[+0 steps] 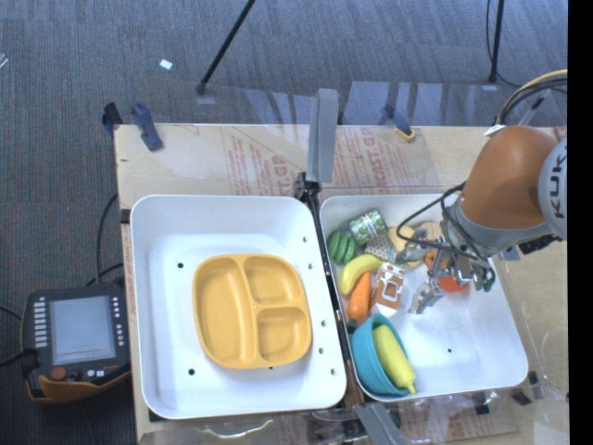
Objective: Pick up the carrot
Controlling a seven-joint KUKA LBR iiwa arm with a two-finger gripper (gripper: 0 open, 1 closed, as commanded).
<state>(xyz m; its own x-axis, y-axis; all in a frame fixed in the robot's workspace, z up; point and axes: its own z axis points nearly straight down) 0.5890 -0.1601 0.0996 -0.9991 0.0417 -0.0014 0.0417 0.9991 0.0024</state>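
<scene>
Blue bowl nearest; arm bent over right bin, fingers beside carrot; grip state unclear.

The orange carrot lies lengthwise at the right bin's left side, partly hidden.
</scene>
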